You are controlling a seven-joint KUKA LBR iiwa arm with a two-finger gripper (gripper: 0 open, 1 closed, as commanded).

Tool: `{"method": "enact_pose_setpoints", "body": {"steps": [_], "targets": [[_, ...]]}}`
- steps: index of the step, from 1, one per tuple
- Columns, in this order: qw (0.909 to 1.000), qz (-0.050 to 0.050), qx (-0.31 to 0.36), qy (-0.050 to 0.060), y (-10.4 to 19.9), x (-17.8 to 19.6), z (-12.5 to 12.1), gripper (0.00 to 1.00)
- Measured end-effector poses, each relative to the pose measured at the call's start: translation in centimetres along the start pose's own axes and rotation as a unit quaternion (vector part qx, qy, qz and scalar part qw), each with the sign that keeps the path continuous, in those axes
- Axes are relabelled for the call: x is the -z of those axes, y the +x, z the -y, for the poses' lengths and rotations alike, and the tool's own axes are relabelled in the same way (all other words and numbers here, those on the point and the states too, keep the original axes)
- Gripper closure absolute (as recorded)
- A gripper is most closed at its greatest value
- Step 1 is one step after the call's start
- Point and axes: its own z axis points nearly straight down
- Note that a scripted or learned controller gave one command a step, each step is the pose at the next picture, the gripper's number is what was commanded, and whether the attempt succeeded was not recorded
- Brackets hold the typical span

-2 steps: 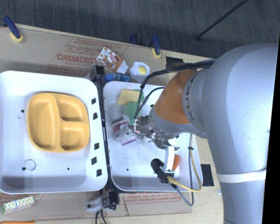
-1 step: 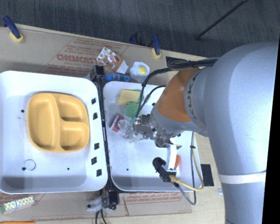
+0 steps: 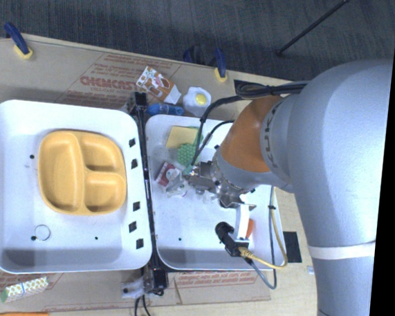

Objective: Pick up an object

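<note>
Grey metal takes up the right side of the view: the arm (image 3: 333, 188) reaches in from there, its orange band (image 3: 248, 141) sitting above the wrist, and it bends down over the right bin (image 3: 196, 247). The tabletop (image 3: 87, 74) beneath is covered with printed brown cardboard and carries both white bins side by side, their inner walls touching along a line of black clips. The left bin (image 3: 6, 191) holds a yellow divided tray (image 3: 81, 172), lying flat near its middle, with a small clear ring (image 3: 41, 232) close to the front left corner. The hand (image 3: 194, 178) is low in the right bin, pointed toward that bin's left wall; whether it is wide, narrow or closed on anything cannot be told from this angle. Just at the hand lies a heap of small things: a yellow block (image 3: 179, 136) near the far wall, a green piece (image 3: 186, 153) beside it, and a red and clear wrapped item (image 3: 166, 175) nearest the hand. An orange item (image 3: 250, 228) lies near the right wall. Outside the bins, at the far edge, are a small printed packet (image 3: 152, 82), a blue object (image 3: 166, 109) and a yellow and white one (image 3: 198, 100).
</note>
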Motion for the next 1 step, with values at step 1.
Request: {"method": "enact_pose_setpoints", "body": {"steps": [1], "targets": [[0.9998,0.0,-0.018,-0.001,0.63,-1.02,-1.46,0.0]]}}
